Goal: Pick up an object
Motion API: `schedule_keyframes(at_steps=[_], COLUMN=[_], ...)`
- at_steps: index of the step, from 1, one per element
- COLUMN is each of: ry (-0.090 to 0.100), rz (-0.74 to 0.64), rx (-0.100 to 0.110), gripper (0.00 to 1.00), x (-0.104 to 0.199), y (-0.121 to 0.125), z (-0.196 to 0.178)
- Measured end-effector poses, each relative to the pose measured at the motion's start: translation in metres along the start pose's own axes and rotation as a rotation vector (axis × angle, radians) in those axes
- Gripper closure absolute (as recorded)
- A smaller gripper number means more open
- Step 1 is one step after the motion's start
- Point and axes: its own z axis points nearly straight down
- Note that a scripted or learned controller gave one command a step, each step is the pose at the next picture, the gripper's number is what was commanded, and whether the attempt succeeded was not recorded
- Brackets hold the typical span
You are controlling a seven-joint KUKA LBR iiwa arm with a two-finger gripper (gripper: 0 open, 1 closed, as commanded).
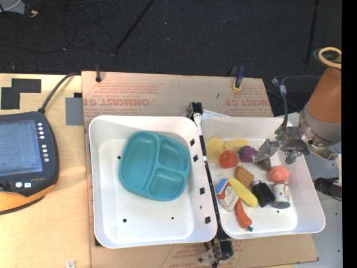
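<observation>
One carrot (242,215) sits nearest, then one corn cob (244,192), one tomato (228,159), one teal plate (155,164). Gripper (274,149) looks spread open, holding nothing.

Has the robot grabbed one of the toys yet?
Not yet, it seems. The gripper sits low in the right bin, near a purple toy, but nothing shows between its fingers. The tomato, corn and carrot lie in the bin. Grabbing and lifting one is left.
</observation>
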Motion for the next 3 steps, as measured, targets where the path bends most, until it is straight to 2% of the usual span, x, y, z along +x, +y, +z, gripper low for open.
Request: schedule_keyframes(at_steps=[1,2,3], ry=[0.004,0.004,0.005], rz=[0.001,0.000,0.003], rx=[0.009,-0.007,-0.008], gripper=[0.00,0.00,1.00], x=[0.033,0.044,0.042], y=[-0.047,-0.059,-0.057], z=[0.072,0.154,0.142])
